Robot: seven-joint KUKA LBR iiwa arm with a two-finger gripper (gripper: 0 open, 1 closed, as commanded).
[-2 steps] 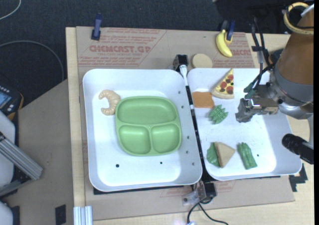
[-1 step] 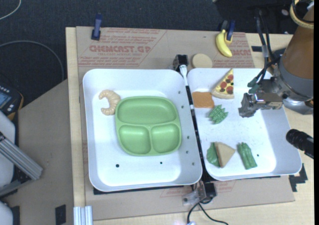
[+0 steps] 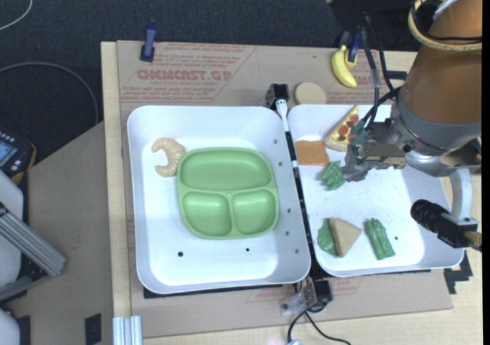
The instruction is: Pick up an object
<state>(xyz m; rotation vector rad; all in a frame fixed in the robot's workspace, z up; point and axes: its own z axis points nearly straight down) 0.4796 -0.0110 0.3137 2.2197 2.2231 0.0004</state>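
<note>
Low over the right bin, the gripper sits at the end of the grey arm, which enters from the right with its orange band uppermost. Wrist pitched down and leftward, tool pointing toward the bin's left-centre floor. Fingers dark and cluttered with cabling; cannot tell whether they stand apart or together, and nothing shows between them.

Just left of and slightly below the fingertips: a small green leafy toy, lying on the bin floor, very near or touching the tip — contact not resolvable. Up-left of the gripper, a brown toast-like square. Directly above, a pizza slice against the bin's far wall. Well below the gripper, a sandwich wedge with green edge, and beside it, further right, a green ridged vegetable piece.

Further left, the left bin holds a green divided plate, with a tan croissant touching its upper-left corner.

Beyond the bins on the bench: a tan round disc and a banana.
</note>
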